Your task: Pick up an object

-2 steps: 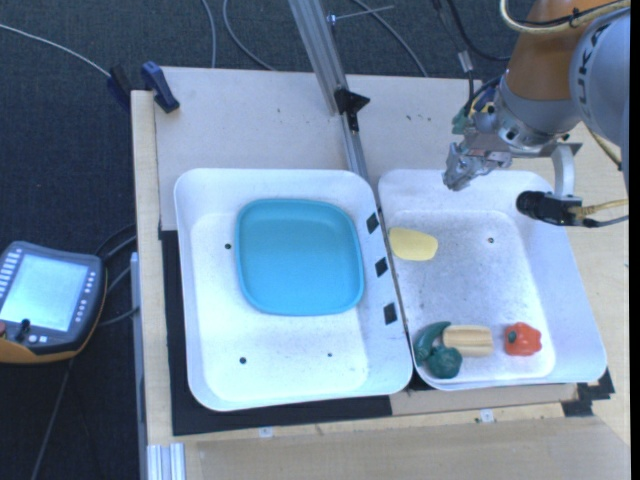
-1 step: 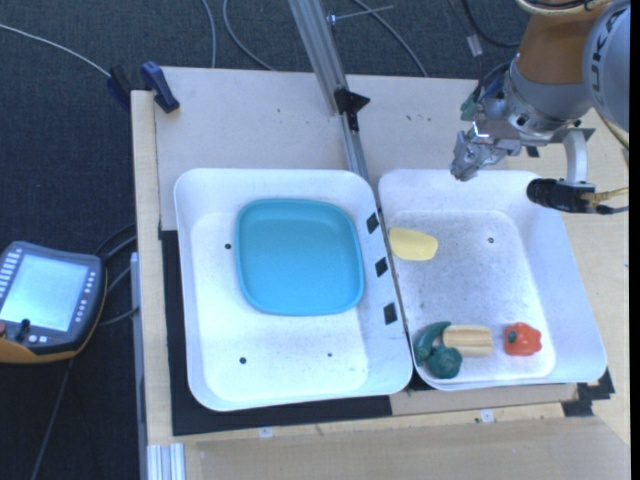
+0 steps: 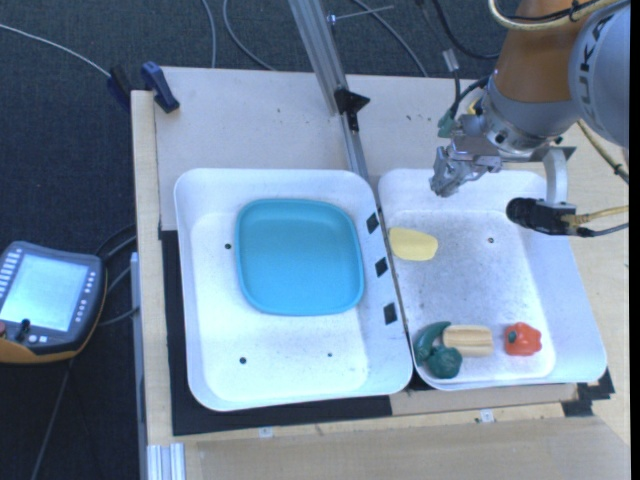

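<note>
Two white bins (image 3: 200,268) side by side on worktop (image 3: 260,108): left with blue plate (image 3: 298,256); right with yellow piece (image 3: 413,244) mid-frame, green, tan, red toys lower right. Gripper (image 3: 447,181) upper right, above bin's far rim, nothing held; finger spread impossible to tell.
</note>
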`<move>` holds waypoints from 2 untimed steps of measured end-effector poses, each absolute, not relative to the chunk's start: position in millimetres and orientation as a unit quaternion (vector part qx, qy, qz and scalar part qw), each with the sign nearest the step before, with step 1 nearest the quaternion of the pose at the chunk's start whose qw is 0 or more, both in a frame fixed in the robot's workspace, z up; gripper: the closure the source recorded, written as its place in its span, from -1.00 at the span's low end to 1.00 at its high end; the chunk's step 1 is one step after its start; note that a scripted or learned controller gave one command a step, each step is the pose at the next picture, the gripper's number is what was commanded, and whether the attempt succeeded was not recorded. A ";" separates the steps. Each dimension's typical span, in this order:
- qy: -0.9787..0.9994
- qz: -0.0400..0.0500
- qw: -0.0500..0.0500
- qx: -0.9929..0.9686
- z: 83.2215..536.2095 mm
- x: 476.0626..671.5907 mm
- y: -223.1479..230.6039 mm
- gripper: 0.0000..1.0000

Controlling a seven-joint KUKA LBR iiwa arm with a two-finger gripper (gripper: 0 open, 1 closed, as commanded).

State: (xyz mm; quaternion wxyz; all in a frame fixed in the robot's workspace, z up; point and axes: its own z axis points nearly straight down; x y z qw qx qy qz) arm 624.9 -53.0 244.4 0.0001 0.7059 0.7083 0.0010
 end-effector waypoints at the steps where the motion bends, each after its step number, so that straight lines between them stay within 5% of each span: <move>1: 0.709 0.001 0.000 0.706 252.8 597.5 -7.0 1.00; 2: 0.709 0.001 0.000 0.706 257.8 570.0 35.7 1.00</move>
